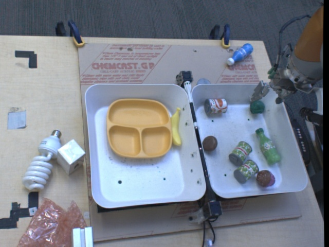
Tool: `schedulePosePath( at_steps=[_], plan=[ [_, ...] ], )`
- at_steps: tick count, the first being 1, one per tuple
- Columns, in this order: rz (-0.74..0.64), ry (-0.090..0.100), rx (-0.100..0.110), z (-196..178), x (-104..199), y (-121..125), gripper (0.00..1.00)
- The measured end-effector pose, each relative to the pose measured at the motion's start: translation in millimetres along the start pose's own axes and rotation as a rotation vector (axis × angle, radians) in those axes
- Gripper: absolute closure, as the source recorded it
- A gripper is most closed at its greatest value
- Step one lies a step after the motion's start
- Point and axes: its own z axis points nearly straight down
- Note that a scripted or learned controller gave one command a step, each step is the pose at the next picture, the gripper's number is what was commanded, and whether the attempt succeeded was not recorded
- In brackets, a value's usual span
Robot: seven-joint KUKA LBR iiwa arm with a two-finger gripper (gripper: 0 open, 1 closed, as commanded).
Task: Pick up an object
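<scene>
Gripper (262,91) sits at approx 1 o'clock of the right bin (226,189), just above a small green ball (257,107) by the far wall; can't tell its state, nothing seen held. Risk: ball is round and near the wall, so it may roll off or the gripper may hit the rim. Green bottle (268,147) and two cans (243,161) lie at 5 o'clock.

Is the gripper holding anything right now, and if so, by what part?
Nothing is held. The gripper hovers at the right bin's far corner, just above the small green object, with nothing between its fingers.
</scene>
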Motion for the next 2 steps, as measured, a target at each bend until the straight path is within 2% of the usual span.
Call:
schedulePosePath(
  at_steps=[1,2],
  plan=[
    [-0.001,0.001,0.001,73,76,-3,0.00],
    [0.002,0.001,0.001,-8,-5,-97,0.00]
  ],
)
